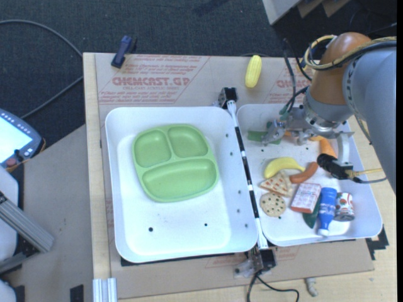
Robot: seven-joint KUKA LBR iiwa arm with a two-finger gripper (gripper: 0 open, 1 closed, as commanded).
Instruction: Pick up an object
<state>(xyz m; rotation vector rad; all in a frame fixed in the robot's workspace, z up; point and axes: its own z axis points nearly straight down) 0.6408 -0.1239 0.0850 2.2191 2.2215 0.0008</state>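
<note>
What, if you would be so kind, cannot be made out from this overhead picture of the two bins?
- Two-finger gripper, camera view: too small and cluttered to tell whether it is open or shut.
- Small green object beside it: too small to identify.
- Orange carrot-shaped toy: partly covered by the grey arm.
- Dark green item: mostly hidden under the blue bottle.

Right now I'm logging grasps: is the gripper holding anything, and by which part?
Cannot be told: the grey arm's gripper sits low in the right white bin, its tips too unclear to show any hold.
</note>
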